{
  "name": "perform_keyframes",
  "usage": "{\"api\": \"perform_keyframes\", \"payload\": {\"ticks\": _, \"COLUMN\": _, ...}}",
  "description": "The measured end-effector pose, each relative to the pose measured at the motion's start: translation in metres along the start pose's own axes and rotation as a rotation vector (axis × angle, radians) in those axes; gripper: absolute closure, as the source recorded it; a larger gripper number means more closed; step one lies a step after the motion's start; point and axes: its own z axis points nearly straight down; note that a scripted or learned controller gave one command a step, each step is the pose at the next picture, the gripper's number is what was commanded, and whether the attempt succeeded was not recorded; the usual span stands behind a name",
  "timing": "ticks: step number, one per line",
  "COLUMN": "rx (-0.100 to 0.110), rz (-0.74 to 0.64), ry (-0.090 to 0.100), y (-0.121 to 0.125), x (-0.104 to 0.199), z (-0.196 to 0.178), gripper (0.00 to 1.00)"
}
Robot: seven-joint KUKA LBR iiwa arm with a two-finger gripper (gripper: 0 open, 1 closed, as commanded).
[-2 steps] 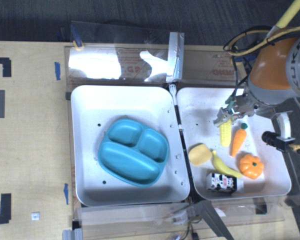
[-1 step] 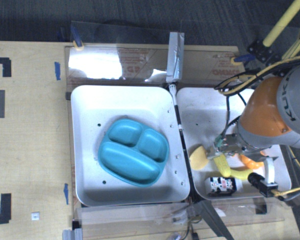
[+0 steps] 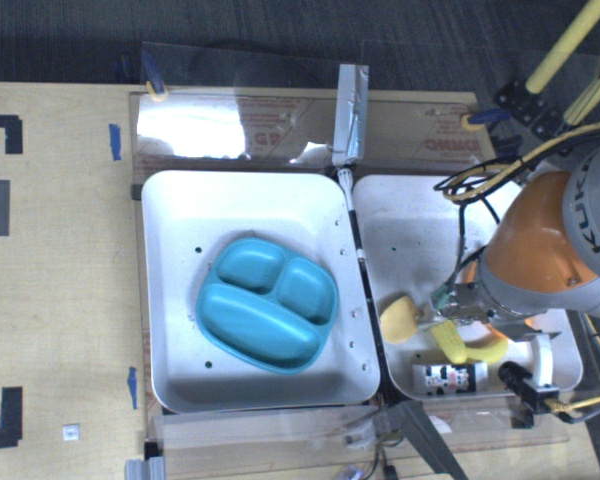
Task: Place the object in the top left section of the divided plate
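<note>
My gripper [image 3: 448, 306] hangs low in the right bin [image 3: 400, 218], at the frame's lower right; my wrist hides its state, so I cannot tell. Just beside it lie a pale yellow rounded object [image 3: 400, 319], a yellow banana-like piece [image 3: 467, 349] and a small dark bottle [image 3: 450, 376], crowded together. The blue divided plate [image 3: 268, 303] sits in the left bin [image 3: 170, 268]. Risk: the clutter could make me nudge or pinch the wrong item, or close on nothing.
</note>
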Motion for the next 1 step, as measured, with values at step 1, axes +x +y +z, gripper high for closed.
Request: {"api": "perform_keyframes", "payload": {"ticks": 1, "rx": 0.002, "rz": -0.099, "ry": 0.002, "y": 0.0, "x": 0.0042, "z": 0.0, "gripper": 1.0}}
